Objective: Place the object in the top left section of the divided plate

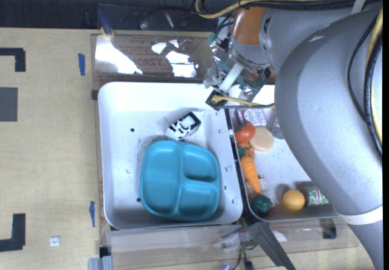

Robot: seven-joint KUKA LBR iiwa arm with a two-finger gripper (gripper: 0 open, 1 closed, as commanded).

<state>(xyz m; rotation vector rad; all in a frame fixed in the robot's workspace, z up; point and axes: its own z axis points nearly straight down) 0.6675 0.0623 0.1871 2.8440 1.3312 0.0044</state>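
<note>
1. Look to the gripper [226,85] at the far side of the bench, above the seam between the left bin [118,159] and the right bin [275,173]. Poised there, by appearance, for a reach down into either side.
2. Cannot tell whether spread or pressed together, with too much clutter around the wrist. Nothing seen pinched in it.
3. Take the small black-and-white object [184,126] as the likely task piece. Lying tilted on the floor of the left bin, just beside the far edge of the blue divided plate [180,180] and apart from the gripper.
4. Note the plate set flat, open side up, toward the near wall of the left bin, so ready to receive from above. Nothing lying in any of its sections.
5. Note other candidates crowded along the left side of the right bin: a toy tomato [245,134], a pale round disc [262,140], a toy carrot [250,173], a dark green piece [261,204] and an orange-yellow fruit [293,199]. Hence some doubt over the intended piece.
6. Judging by the layout, placing not yet begun. Needed next: a descent, a firm pinch, then a short carry to the top left section. Possible trouble: nudging the tilted piece against the plate rim instead of gripping it.
</note>
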